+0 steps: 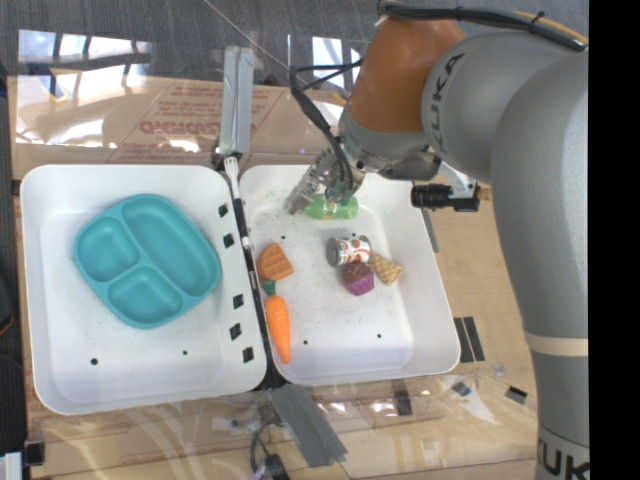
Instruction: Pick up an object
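The claw sits low in the right bin, right on top of a green toy near the bin's 12 o'clock edge; can't tell how it's set. A can, purple piece and cone cluster mid-bin, waffle and carrot toward 8 o'clock. Teal plate is in the left bin.

Cardboard-covered bench, glare patches

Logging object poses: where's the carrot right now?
The carrot lies in the right bin, against its left wall near the front, just below the waffle-like toy.
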Motion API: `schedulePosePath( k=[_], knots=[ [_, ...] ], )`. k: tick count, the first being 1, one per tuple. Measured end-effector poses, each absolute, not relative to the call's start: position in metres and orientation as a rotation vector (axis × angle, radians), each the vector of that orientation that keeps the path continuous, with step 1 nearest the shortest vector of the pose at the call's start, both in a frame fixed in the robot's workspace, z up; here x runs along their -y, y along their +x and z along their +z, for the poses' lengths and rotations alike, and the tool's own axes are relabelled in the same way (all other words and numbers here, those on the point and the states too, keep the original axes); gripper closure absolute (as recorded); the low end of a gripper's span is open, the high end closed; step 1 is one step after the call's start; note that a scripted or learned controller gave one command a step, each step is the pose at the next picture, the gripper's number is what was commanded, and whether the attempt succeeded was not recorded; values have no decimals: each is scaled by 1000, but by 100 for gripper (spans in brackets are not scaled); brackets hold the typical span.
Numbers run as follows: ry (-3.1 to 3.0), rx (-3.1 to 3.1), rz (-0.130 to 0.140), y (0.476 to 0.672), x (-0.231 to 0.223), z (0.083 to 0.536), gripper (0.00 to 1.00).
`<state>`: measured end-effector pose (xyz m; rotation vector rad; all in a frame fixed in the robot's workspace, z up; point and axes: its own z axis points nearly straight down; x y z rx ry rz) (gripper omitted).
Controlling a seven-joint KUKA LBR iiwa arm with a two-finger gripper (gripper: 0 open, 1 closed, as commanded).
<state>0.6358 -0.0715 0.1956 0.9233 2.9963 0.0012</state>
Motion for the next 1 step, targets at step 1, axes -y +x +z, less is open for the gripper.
schedulePosePath(
  k=[1],
  knots=[
    [696, -3064, -1, 546, 76, 192, 100]
  ],
)
